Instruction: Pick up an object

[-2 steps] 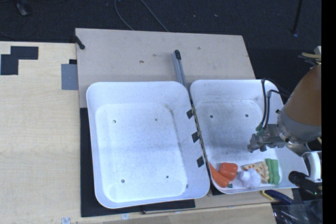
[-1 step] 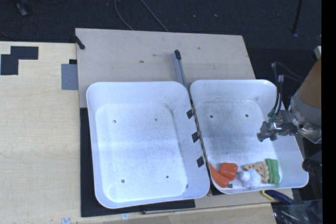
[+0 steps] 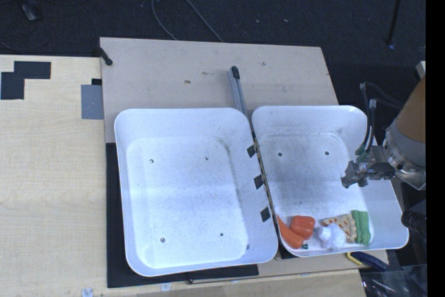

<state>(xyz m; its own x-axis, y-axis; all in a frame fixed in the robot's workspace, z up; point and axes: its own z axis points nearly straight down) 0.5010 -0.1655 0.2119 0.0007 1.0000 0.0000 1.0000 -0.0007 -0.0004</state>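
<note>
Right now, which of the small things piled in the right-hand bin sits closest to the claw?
The flat green piece, rightmost in the pile, lies almost directly below the claw; the orange-red lump is farthest left.

Two bins side by side: left bin (image 3: 139, 149) at nine o'clock, right bin (image 3: 306, 129) at three; objects (image 3: 327, 229) clustered in the right bin's six o'clock edge.

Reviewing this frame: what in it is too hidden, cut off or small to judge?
- Gripper: small and dark over the right bin in the camera view; what it grips, if anything, cannot be judged.
- Arm: cut off by the right edge of the view.
- White object and tan object: too small and blurred to identify; they crowd against the green object.
- Orange objects: how many, unclear; they overlap.
</note>
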